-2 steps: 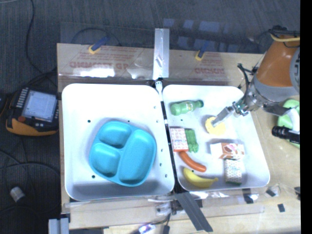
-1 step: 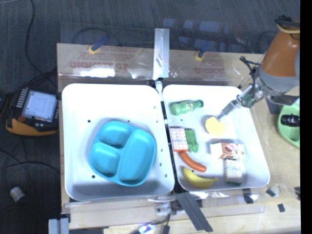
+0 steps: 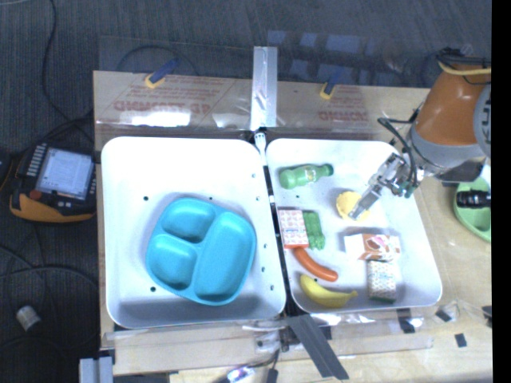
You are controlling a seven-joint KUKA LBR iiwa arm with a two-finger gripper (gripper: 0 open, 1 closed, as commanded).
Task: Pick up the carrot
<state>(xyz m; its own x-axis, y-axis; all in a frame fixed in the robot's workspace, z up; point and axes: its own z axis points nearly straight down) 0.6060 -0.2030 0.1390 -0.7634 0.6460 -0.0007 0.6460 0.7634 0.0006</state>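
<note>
Nearest me in the right bin (image 3: pixel 423 254) lies a banana (image 3: pixel 326 293), and just behind it the carrot (image 3: pixel 314 264), slanted and untouched. Further back the gripper (image 3: pixel 366 203) hangs beside a lemon (image 3: pixel 346 203); whether its fingers are open I cannot tell. A green bottle (image 3: pixel 303 175) lies beyond.

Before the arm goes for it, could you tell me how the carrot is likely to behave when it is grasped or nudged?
The carrot looks smooth and rounded, so it may roll or slip under a push. It seems a stiff toy piece, likely light for its size. It lies close to the banana, which a nudge could disturb.
</note>
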